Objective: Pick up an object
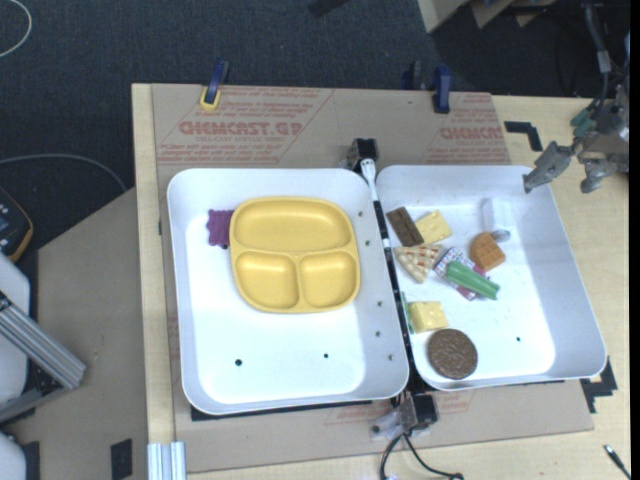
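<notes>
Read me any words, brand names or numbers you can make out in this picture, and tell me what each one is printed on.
"CHEMCAST GP", red print, blurred at its end, on the brown paper-faced board under the bins, above the left bin.
A second red print of the same look on the board above the right bin, too washed out to read.
Smaller red lines under both prints: too small to read.
Nothing readable on the yellow tray or the toy foods.

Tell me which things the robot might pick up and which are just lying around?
For the job:
gripper, above the right bin's far corner
brown cookie
yellow cheese square
green stick
orange piece
brown bar

Just lying about:
yellow divided tray in the left bin
purple piece beside it
clamps on the board
</notes>
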### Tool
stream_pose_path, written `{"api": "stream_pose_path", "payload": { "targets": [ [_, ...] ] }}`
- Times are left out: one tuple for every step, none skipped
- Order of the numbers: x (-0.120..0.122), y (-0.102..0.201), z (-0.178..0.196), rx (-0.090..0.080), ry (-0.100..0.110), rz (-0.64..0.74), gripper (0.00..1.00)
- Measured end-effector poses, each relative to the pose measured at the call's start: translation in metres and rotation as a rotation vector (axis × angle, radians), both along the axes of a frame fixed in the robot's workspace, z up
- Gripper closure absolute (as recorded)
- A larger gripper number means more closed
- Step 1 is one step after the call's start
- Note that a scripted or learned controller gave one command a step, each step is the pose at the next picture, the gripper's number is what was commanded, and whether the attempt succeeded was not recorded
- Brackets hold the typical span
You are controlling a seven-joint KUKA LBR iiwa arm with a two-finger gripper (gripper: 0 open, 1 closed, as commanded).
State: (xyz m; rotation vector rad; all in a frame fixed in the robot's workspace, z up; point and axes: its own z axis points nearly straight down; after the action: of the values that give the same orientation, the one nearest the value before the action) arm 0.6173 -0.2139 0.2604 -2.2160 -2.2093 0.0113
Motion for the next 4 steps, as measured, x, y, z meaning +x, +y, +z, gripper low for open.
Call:
{"api": "stream_pose_path", "payload": {
  "targets": [
    [0.002,0.001,0.008,-0.003,-0.013,0.003,0.00],
    [0.009,0.000,-0.038,-0.002,-0.008,0.004,0.00],
    [0.003,0.000,-0.101,-0.001,-0.006,0.003,0.00],
    [0.007,-0.006,-0.158,0.003,-0.009,0.004,0.00]
  ]
}}
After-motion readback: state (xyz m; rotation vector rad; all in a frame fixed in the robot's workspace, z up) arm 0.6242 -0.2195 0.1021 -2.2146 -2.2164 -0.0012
